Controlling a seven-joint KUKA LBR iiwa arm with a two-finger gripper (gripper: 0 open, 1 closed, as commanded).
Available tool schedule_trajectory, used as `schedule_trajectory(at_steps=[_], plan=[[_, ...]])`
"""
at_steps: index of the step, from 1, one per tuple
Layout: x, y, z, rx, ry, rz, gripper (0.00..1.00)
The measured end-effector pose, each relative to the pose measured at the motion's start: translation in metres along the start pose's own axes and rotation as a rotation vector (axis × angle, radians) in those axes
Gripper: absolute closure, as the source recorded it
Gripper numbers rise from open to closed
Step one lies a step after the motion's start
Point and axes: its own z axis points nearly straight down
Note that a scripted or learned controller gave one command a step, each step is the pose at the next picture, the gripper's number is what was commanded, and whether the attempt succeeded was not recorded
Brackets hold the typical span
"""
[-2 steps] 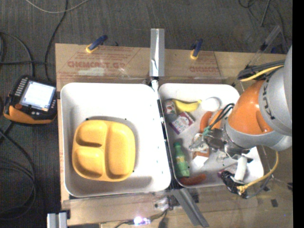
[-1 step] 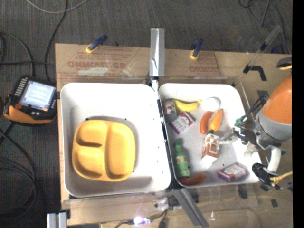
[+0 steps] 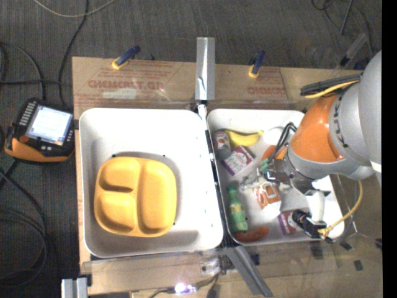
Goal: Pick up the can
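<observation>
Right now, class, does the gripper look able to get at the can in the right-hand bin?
Probably yes. The can lies uncovered near the front wall of the right bin, and the gripper hangs over that same bin. The orange packet close by may crowd the approach.

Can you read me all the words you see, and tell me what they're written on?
"KU": black letters on the orange band of the arm, the rest out of sight.
Red print on the brown board behind the bins: too faded to read.
Labels on the packets in the right bin: too small.
Pendant screen: too blurred.
</observation>
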Motion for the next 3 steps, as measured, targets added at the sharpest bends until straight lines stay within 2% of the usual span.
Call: schedule_trajectory(at_steps=[1, 2, 3], plan=[[-0.081, -0.019, -0.092, 0.010, 0.000, -0.070, 0.00], [-0.079, -0.018, -0.101, 0.010, 0.001, -0.072, 1.00], [-0.004, 0.018, -0.036, 0.001, 0.000, -0.016, 1.00]])
